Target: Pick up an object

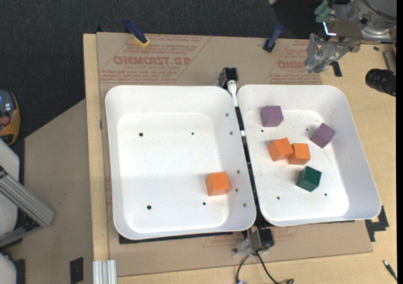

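My gripper (320, 61) hangs high above the far right corner of the right bin (360, 169), fingers pointing down with nothing between them. In that bin lie two purple cubes (271, 115) (322, 135), two orange cubes (280, 149) (300, 153) touching each other, and a dark green cube (309, 178). One orange cube (218, 183) sits alone in the left bin (126, 169), near its front right corner. None of the cubes is near the gripper.
Both bins rest on a cardboard sheet (164, 56) held by blue clamps (136, 33) at the back. A black clip (228, 77) joins the bins at the far edge, another (259, 238) at the near edge.
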Robot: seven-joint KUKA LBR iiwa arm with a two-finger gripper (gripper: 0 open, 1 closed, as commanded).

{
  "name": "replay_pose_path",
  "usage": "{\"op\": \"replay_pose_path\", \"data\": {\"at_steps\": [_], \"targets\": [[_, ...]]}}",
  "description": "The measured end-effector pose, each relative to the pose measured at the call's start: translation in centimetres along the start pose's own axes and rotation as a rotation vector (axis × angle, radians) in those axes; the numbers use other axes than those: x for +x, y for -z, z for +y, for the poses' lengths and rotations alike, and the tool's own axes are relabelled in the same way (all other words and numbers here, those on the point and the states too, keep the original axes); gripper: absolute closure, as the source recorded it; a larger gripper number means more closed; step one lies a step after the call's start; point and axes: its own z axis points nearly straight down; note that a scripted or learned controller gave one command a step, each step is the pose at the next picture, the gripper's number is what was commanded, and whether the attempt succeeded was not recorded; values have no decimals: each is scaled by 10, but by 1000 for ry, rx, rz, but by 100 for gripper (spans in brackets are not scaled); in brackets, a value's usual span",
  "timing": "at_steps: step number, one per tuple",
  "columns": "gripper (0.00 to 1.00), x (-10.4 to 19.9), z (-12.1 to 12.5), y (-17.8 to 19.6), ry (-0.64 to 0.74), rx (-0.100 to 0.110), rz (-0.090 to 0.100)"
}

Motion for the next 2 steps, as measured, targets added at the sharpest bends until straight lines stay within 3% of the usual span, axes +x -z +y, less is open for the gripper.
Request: {"op": "replay_pose_path", "data": {"at_steps": [2], "targets": [[100,-18,-95,-76,9,4,5]]}}
